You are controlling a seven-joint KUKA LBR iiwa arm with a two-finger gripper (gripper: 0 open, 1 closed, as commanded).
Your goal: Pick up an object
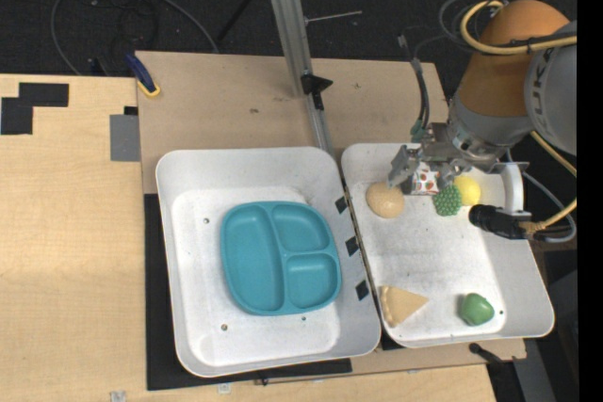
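1. The desk [236,99] carries two shallow white bins side by side: the left bin [188,202] and the right bin [424,249].
2. A teal divided plate [280,256] lies flat in the left bin, near its middle.
3. The arm [513,61] reaches in from the right, and its end effector [421,172] hangs over the far part of the right bin.
4. Whether the end effector is apart or together cannot be told; its tip is a small cluttered shape, and nothing is clearly clamped in it.
5. A tan round object [384,201] lies just beside the end effector, toward the left bin.
6. A bumpy green object [447,200] and a yellow object [467,193] touch each other just right of the end effector.
7. A tan wedge [402,304] lies at the near left of the right bin.
8. A green round object [477,309] lies near the right bin's near right corner, well apart from the end effector.
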